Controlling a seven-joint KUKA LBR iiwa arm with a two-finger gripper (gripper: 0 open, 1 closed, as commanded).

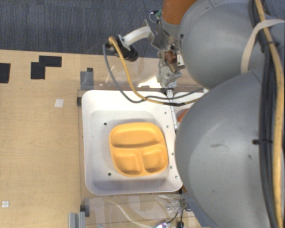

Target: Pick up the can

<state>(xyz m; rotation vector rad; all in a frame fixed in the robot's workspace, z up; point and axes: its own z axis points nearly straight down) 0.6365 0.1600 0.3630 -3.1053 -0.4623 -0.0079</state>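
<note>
Beyond the far rim of the left-hand white bin [91, 133], at the end of the grey arm [222, 147]: the gripper [169, 73], hanging low over the gap at the bin's corner, looped about by yellow and black cables [120, 67]. Open or closed, cannot be told from this angle. Nothing visibly in its grasp.

As to the can: whereabouts not to be told; judged most likely to lie beneath the arm's bulk, which covers the right-hand side of the bench [40, 133]. Just beside the bin's right rim, a small orange sliver [180, 116], too little of it in sight to identify.

Task judged barely begun, or at best at the approach: no lift to be confirmed. Left to do, by that judgement: find the can, close on it, raise it clear.

By count: one arm, with one orange band [176, 9] above the wrist; one gripper; one white bin in plain sight; one yellow tray [138, 149] lying flat in the middle of that bin, divided into three compartments, one long and two small. For cans, no count possible.
</note>
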